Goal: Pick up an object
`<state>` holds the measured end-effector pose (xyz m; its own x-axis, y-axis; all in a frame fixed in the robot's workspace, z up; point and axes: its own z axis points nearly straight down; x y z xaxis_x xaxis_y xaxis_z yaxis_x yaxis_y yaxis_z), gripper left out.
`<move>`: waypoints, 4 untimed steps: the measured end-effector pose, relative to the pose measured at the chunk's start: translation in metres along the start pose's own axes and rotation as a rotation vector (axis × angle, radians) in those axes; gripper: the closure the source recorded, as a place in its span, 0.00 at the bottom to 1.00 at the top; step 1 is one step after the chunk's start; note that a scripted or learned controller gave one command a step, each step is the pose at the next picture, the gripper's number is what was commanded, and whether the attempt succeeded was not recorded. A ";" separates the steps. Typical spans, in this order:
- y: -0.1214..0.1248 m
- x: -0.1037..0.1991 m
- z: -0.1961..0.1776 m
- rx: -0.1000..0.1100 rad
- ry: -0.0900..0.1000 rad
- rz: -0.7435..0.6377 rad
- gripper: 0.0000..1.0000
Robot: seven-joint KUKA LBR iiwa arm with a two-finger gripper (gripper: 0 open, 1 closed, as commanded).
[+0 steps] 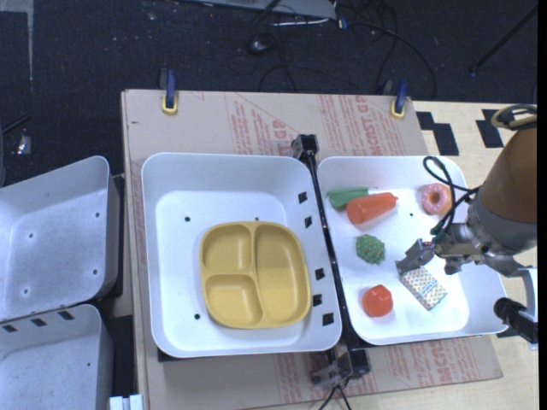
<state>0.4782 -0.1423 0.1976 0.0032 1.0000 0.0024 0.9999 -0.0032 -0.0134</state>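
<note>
The surface (222,118) carries two white bins side by side. The left bin (171,186) holds one yellow divided plate (255,274), three compartments, nothing in them. The right bin (479,314) holds the small items: an orange carrot with green top (369,206) at its 11 o'clock, a pink donut (435,199) at 1 o'clock, a green broccoli piece (370,248) near the middle-left, a red tomato-like piece (377,301) at 7 o'clock, and a small patterned box (425,288) just right of centre.

The arm (513,186) comes in from 3 o'clock over the right bin. The tool (420,259) sits low, directly above the upper-left end of the patterned box, seemingly touching or just off it. The box lies at about 5 o'clock from the tool tip, long axis running 10 to 4 o'clock. Whether the tool's tips are spread or pressed together cannot be told; nothing visibly sits between them.

Judgement: the box is the likely target, a short drop away; broccoli at the tool's 9 o'clock is next nearest. Grasp not yet made.
</note>
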 end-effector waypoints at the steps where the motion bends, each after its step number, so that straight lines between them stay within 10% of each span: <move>1: 0.003 0.000 -0.006 -0.012 -0.002 -0.004 0.00; 3: 0.012 -0.004 0.102 -0.030 -0.011 0.001 0.00; 4: 0.012 -0.005 0.090 -0.033 -0.014 0.002 1.00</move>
<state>0.4894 -0.1471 0.1078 0.0052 0.9999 -0.0111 0.9998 -0.0050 0.0194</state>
